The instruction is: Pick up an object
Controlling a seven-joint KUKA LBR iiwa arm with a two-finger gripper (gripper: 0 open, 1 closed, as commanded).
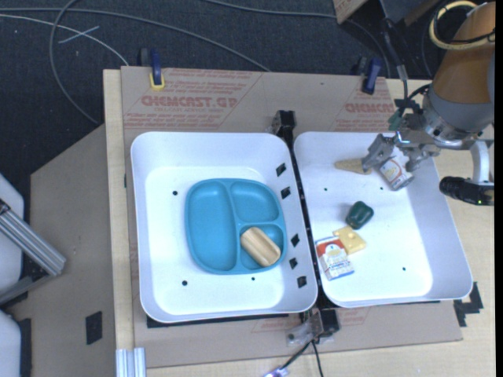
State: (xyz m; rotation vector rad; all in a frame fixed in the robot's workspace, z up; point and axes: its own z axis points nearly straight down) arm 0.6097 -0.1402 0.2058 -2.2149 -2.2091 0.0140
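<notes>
The grey arm with its orange band reaches over the right-hand shallow white bin [440,234], and its two-finger gripper [391,163] hangs low over that bin's far end. I cannot tell from here how the pincer is set; metal parts and a small clear-and-grey something crowd together under the wrist, too small to sort out.

Taking the small dark green rounded lump [360,214] near the middle of that bin as my landmark: a flat tan wedge-shaped piece [349,164] lies beyond it, toward the far wall, just beside the gripper. On the near side of the green lump sits a small yellow block [350,239], and touching that, nearer still, a red-and-white printed carton [336,259]. Well off to the left of the green lump, in the other white bin [157,234], a blue three-compartment plastic plate [216,218] holds a tan bread-roll-shaped piece [260,245] in its near right compartment.

The tan wedge looks the likeliest target, being closest. I judge it light and stiff, but thin and lying flat, so fingers may skate over it; closing across its narrow width near the thicker end seems best. The green lump would be an easier catch: compact, rounded, probably slightly slippery, best pinched across its middle.
</notes>
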